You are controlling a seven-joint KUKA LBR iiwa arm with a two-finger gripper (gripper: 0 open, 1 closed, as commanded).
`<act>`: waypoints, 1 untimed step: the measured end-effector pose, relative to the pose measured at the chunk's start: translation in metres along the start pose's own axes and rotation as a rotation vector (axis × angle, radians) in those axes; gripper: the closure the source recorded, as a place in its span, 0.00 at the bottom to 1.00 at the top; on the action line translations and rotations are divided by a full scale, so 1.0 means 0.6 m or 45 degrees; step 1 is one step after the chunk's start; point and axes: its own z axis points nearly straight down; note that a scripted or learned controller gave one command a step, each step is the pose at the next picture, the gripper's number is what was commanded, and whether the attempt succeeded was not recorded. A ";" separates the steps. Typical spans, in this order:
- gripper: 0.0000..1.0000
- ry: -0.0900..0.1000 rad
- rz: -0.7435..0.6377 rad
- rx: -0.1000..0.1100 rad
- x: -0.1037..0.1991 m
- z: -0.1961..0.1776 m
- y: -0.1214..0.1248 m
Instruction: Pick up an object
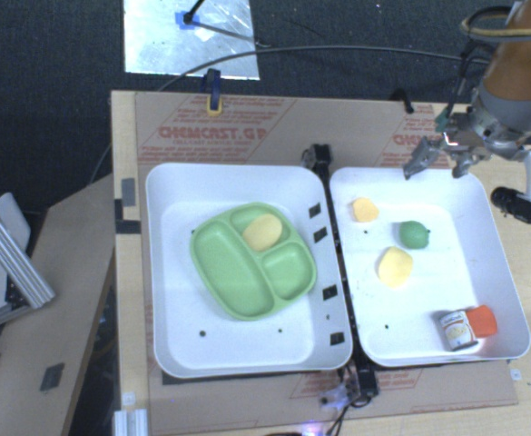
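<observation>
The bench (274,116) carries two shallow white bins side by side, the left bin (170,271) and the right bin (501,271), their inner walls touching along a dark seam with black clips. The grey arm (519,62), with its orange band, reaches in at the upper right. Its gripper (442,160) hangs over the far rim of the right bin, near the back right corner, with its two fingers (417,163) spread apart and pointing down toward the bench; nothing sits between them and they touch no object.

In the left bin lies a green divided plate (238,275), tilted so one corner points toward the seam. A yellow lemon-like piece (263,232) rests in its upper compartment.

The right bin holds four loose things. A pale yellow rounded piece (395,266) lies near the middle. A small can (457,329) lies on its side in the near right corner, touching an orange block (483,320) just beside it. A green round fruit (414,234) sits just above and to the right of the pale yellow piece, apart from it. A small yellow-orange piece (365,210) lies nearest the seam at the back, the closest object to the gripper, yet well apart from it.

Bare white floor stretches along the right wall and across the near left part of the right bin.
</observation>
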 end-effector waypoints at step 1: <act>0.00 0.002 -0.004 0.003 0.015 0.098 -0.002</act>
